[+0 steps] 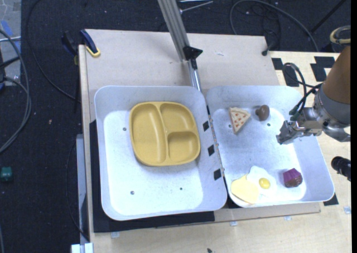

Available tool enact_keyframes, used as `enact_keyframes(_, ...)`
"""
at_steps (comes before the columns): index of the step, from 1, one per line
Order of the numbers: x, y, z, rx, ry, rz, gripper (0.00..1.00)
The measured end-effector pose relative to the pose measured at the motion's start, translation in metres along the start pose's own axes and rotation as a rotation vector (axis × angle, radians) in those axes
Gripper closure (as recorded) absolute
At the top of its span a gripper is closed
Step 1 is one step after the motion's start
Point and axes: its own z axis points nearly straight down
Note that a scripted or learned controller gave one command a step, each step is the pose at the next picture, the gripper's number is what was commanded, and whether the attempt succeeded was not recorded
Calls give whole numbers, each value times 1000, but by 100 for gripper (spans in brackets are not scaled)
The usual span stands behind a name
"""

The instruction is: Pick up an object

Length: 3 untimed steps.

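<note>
A dark floor strewn with black cables is seen around the pale wooden counter [234, 48], and two white bins are laid side by side on it. The arm [339, 92] is brought in from the right, and the claw [285, 134] is poised low over the right bin [312, 162], near its right wall. Whether the claw is open or closed cannot be told from this angle, and nothing is seen gripped in it. Left of the claw a pizza slice [239, 119] is found, with a brown ball [262, 113] between the two. Below the claw, a purple piece [292, 177] is spotted, a fried egg [260, 181] beside it. Far left of the claw, a yellow divided plate [165, 133] is seated in the left bin [111, 179].
</note>
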Motion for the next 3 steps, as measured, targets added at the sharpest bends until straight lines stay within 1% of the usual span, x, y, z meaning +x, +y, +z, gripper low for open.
enact_keyframes(1, 55, 7, 11, 4, 3, -4, 100)
enact_keyframes(2, 114, 9, 4, 3, 3, -6, 100)
enact_keyframes(3, 167, 29, 0, 2, 3, -5, 100)
